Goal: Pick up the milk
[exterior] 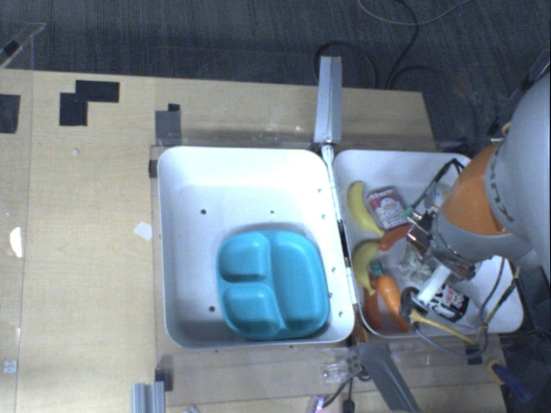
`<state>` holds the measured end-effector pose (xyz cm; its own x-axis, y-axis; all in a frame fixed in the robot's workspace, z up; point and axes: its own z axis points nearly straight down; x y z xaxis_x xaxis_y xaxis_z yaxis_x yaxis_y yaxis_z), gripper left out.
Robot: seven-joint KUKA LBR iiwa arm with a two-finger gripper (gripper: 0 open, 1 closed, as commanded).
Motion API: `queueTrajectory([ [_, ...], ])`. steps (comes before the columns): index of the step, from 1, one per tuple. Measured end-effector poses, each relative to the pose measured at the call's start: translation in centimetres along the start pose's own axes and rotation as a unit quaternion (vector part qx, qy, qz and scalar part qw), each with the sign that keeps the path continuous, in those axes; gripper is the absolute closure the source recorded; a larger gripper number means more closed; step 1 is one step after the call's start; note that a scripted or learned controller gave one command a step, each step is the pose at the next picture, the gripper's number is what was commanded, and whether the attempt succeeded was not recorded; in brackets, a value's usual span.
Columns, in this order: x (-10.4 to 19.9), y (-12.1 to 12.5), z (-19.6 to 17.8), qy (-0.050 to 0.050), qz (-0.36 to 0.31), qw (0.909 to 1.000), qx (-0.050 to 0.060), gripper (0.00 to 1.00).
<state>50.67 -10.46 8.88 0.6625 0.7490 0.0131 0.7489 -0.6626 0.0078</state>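
The milk is a small red and white carton lying flat in the far left part of the right bin. It rests just right of a yellow banana. My gripper hangs low over the middle of the right bin, nearer and to the right of the carton and apart from it. Nothing can be seen held in it. The grey and orange wrist hides the bin floor behind it.
A second banana, a thin orange-red stick and an orange carrot crowd the right bin's near left. The left bin holds a blue divided plate. A metal post stands between the bins.
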Motion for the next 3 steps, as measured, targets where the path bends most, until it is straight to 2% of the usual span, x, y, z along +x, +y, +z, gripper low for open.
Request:
queueTrajectory([
  [1, 6.0, 4.6, -3.7, -0.007, -0.055, 0.9984, 0.005, 1.00],
  [2, 1.2, 0.3, 0.0, -0.001, -0.009, 1.0000, -0.003, 1.00],
  [3, 0.5, -2.1, -0.1, -0.001, 0.118, 0.9930, -0.005, 1.00],
])
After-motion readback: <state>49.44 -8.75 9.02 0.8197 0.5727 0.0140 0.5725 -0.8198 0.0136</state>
